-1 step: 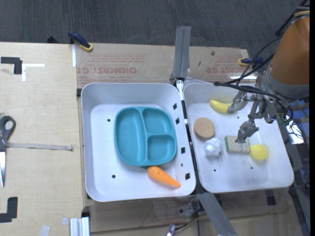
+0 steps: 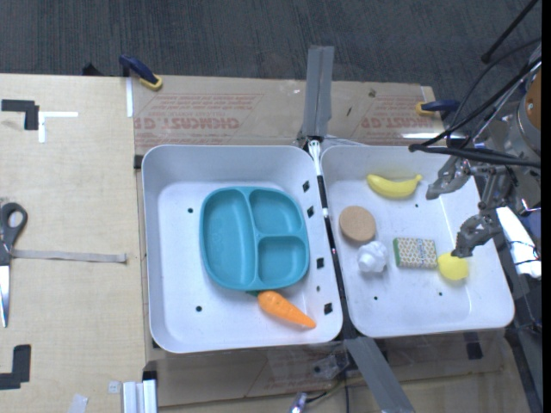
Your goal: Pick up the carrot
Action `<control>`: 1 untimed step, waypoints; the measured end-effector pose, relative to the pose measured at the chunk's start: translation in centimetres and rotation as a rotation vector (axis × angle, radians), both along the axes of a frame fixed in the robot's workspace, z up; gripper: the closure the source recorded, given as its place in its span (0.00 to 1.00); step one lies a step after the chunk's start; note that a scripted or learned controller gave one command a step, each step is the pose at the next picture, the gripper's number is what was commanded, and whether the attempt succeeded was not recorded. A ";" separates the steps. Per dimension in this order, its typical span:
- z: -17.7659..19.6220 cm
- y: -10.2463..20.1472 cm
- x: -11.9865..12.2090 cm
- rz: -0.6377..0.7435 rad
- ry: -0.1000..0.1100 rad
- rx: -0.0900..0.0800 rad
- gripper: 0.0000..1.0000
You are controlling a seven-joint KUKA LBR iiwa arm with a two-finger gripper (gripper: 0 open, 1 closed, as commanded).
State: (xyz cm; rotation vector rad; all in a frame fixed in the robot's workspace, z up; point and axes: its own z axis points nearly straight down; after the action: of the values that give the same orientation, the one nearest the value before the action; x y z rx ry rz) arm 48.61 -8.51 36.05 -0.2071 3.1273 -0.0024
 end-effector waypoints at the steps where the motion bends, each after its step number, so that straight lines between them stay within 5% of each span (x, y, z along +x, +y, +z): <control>1: 0.0 6.4 7.7 -0.089 0.002 0.002 0.00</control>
State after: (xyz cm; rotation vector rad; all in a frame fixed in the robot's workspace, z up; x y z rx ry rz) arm 56.34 -2.14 36.08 -0.0685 3.1353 0.0006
